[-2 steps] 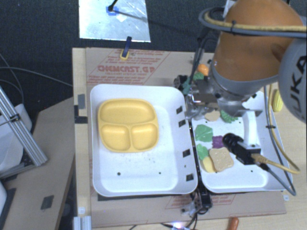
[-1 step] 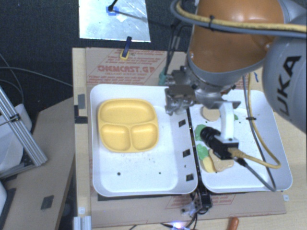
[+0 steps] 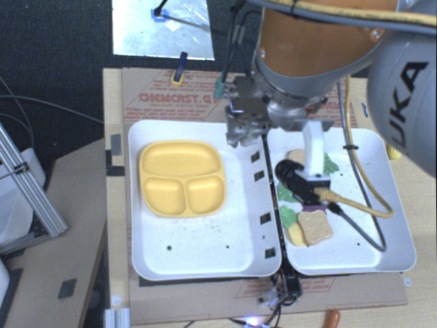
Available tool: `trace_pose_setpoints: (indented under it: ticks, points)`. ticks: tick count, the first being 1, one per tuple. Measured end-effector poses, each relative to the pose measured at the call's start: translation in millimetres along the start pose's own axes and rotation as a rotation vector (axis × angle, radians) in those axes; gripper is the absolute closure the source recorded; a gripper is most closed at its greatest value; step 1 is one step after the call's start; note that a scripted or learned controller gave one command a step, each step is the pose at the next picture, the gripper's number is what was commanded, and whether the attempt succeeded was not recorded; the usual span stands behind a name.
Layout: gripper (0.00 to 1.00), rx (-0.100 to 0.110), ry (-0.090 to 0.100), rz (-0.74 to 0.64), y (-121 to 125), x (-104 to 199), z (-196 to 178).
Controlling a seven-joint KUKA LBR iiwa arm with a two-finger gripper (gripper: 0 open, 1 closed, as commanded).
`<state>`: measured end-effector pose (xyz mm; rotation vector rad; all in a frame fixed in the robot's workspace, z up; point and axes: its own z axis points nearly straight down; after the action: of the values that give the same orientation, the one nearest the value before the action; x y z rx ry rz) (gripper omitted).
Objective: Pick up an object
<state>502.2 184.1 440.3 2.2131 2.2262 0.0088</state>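
Tan toast-shaped piece [image 3: 315, 227] is seen near the front of the right bin [image 3: 372, 248], touching a yellow piece [image 3: 295, 235], with green pieces [image 3: 287, 215] just behind. A yellow three-compartment plate [image 3: 182, 178] is laid in the left bin [image 3: 198, 251]. The gripper [image 3: 244, 132] is placed farther back over the bins' shared edge, just beyond the plate's far right corner and well apart from the toast-shaped piece. Whether it is spread or closed cannot be told.

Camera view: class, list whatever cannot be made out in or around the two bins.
- Right bin: its far end is hidden under the arm.
- Green pieces: partly covered by wrist hardware; shapes unclear.
- Yellow piece: partly under the bread slice; identity unclear.
- Left bin: dark specks, too small to name.
- Orange object: cut off by the bottom edge.
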Motion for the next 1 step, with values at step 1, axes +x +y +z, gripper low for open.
trace_pose_setpoints:
  ticks: [1]
  points:
    - [1.00, 0.001, -0.001, -0.005, -0.1, -0.9, -9.4]
